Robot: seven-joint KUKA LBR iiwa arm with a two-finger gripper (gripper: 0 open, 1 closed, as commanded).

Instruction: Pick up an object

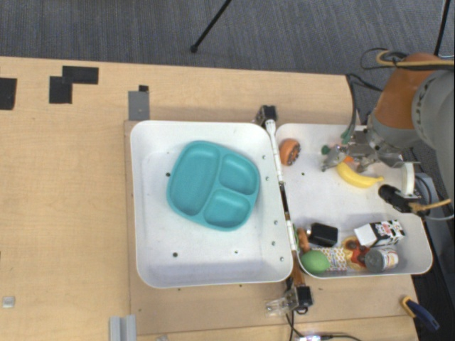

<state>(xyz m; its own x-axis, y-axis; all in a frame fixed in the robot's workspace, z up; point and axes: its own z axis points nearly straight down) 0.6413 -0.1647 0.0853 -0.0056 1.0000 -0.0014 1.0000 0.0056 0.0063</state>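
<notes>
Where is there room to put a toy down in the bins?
Bare floor rings the teal tray in the left bin. The right bin is free between the orange ball and banana; its near edge is crowded.

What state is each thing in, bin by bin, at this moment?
Teal divided plate: lying flat in the left bin, compartments bare.
Banana: lying in the right bin, under the gripper.
Orange ball: resting against the right bin's left wall.
Green ball: resting in the near left corner.

Fixed overhead camera, slanted down, both white bins [142,190] in frame
</notes>
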